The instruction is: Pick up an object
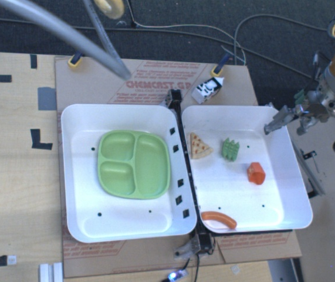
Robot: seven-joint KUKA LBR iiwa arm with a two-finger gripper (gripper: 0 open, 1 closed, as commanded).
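A: Claw (284, 120) hangs over the right bin's (290, 175) far rim; whether it's clenched, I can't tell.

B: Targets?

A: Pizza slice (200, 146), green piece (231, 149), red piece (256, 173), sausage (219, 219). Risk: the sausage hugs the wall, so a descent there might hit the rim.

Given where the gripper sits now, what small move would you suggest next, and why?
Probably move the gripper left and down into the right bin, toward the orange block. It hovers at the bin's right rim holding nothing, and that block lies nearest, apart from the other items.
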